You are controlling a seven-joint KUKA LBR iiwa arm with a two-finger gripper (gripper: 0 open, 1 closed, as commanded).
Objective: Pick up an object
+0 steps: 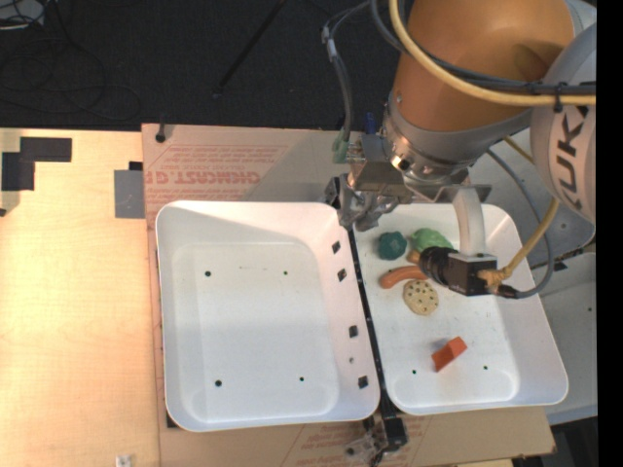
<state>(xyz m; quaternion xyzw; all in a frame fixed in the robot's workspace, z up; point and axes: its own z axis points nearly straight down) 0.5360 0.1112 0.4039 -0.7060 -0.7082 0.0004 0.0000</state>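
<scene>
My gripper (pixel 357 212) hangs over the far left corner of the right bin (pixel 506 382), close to the divide between the two bins. Just to its right and nearer the camera lies a dark teal lump (pixel 391 245), apart from the gripper. A bright green piece (pixel 429 237) sits beside the lump. Below them are an orange sausage-shaped piece (pixel 396 278), a round speckled biscuit (pixel 421 298) and a red block (pixel 449 354). Nothing shows between the gripper's tips.
The left bin (pixel 243 309) sits beside the right one, their rims touching along a line of black clips. A wooden bench top (pixel 68 290) stretches to the left. The arm's large orange wrist (pixel 477 56) overhangs the right bin's far side.
</scene>
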